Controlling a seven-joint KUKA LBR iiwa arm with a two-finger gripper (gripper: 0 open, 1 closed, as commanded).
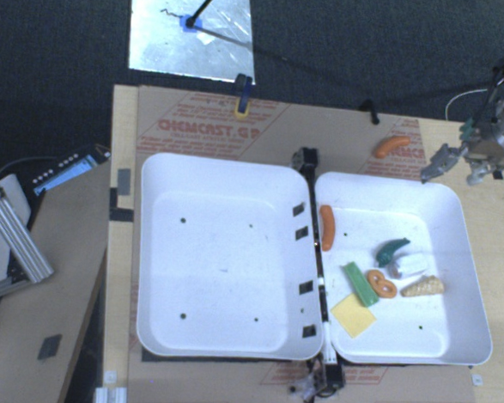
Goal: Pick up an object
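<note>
Claw hangs over the bench just beyond the right bin's far rim, fingers spread, nothing between them. Targets lie in that bin: sausage by the divider, green stick, orange ring, yellow square, teal piece, cone. Another sausage sits outside on the board. Risk: items crowd together, so a descent may nudge neighbours or close on two. Board print reads roughly "CHEMCAST GP".

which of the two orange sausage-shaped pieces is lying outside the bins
The orange sausage-shaped piece on the brown board behind the right white bin, near the end effector. The other orange sausage lies inside that bin along its left wall.
</note>
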